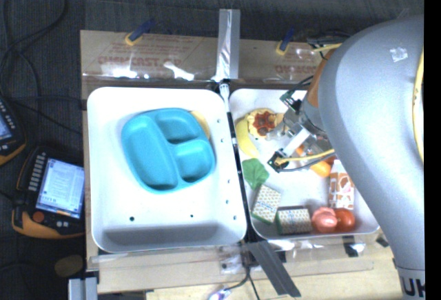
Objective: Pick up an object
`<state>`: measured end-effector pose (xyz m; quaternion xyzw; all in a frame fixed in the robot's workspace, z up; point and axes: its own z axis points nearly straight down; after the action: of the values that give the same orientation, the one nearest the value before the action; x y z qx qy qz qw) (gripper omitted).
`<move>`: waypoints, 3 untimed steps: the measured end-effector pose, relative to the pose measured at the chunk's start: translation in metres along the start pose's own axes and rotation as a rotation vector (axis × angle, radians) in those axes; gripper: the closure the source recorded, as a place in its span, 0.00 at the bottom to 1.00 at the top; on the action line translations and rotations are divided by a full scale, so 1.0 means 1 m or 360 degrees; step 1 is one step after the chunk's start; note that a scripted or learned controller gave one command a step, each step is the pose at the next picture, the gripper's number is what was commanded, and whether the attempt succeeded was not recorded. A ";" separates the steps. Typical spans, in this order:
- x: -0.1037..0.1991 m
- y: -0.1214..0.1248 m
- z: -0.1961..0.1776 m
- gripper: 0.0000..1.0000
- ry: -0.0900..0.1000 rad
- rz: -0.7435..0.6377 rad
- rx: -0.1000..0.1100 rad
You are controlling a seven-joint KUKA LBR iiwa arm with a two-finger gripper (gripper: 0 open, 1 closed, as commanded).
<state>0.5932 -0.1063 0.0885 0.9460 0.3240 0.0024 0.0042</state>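
I've got the jaws low in the right bin [303,190], by the banana [242,136] & pizza toy [263,123]. Can't tell if they're clenched or released. Nothing visibly lifted, so pick's not done yet imo.

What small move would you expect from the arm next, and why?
Probably a short descent. The gripper is over the right bin, right beside the round red-and-yellow toy, which looks like the closest thing to grab.
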 end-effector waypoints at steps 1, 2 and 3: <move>-0.100 -0.036 -0.004 0.00 0.0022 0.0265 -0.0016; -0.036 -0.015 -0.041 0.00 -0.0016 0.0436 0.0016; -0.061 -0.028 -0.001 0.00 0.0002 0.0723 0.0006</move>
<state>0.5274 -0.1213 0.0889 0.9947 0.1027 0.0033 0.0017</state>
